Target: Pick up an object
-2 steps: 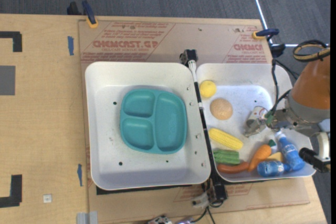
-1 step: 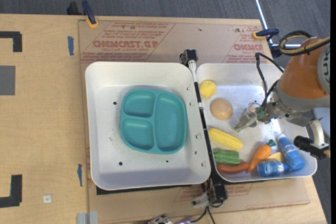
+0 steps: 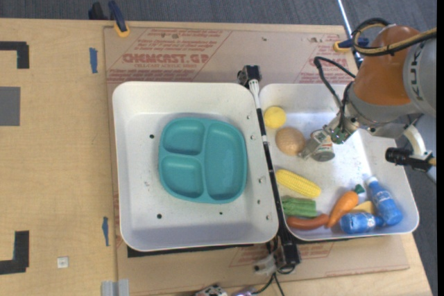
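Fingers (image 3: 313, 147) beside potato (image 3: 289, 141), long axis upright.

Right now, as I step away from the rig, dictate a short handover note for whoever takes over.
Gripper: low in the right white bin, beside the tan potato-shaped toy; no object visibly between its fingers.
Right bin also holds a yellow lemon, yellow corn cob, green pepper, orange carrot and two blue bottles.
Left white bin holds a teal divided plate.
Done: nothing lifted. Left: grasp and raise an object.
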